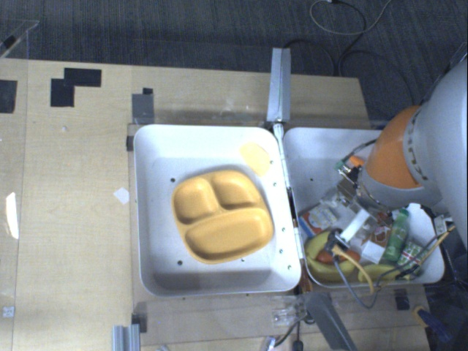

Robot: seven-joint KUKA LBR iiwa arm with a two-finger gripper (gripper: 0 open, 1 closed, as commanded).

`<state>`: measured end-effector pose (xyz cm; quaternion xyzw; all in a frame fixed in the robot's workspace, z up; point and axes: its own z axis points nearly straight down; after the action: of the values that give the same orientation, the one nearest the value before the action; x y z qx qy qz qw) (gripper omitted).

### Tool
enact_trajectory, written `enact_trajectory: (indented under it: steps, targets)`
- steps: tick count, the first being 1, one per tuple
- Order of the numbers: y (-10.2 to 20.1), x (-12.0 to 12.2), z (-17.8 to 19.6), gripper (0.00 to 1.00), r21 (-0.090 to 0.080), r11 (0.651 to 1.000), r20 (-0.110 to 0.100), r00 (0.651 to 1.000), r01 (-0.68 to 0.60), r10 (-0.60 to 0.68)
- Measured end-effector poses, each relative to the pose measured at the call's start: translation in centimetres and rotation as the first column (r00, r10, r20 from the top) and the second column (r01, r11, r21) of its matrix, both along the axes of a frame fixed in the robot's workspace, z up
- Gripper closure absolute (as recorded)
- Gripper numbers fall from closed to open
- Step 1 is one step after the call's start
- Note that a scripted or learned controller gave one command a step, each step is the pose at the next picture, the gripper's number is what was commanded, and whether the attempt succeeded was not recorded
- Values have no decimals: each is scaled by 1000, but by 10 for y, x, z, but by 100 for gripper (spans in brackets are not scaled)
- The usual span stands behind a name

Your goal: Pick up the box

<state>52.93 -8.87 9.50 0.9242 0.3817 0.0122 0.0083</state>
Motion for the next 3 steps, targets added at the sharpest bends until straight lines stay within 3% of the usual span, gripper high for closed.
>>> enact_trajectory:
  steps: [1, 2, 3]
  targets:
    - [1, 77, -1, 0, 9, 980, -10, 980, 197, -197]
    - [4, 82, 14, 100, 11, 983, 3, 983, 184, -184]
    - [-11, 97, 261, 100, 8, 939, -24, 939, 344, -344]
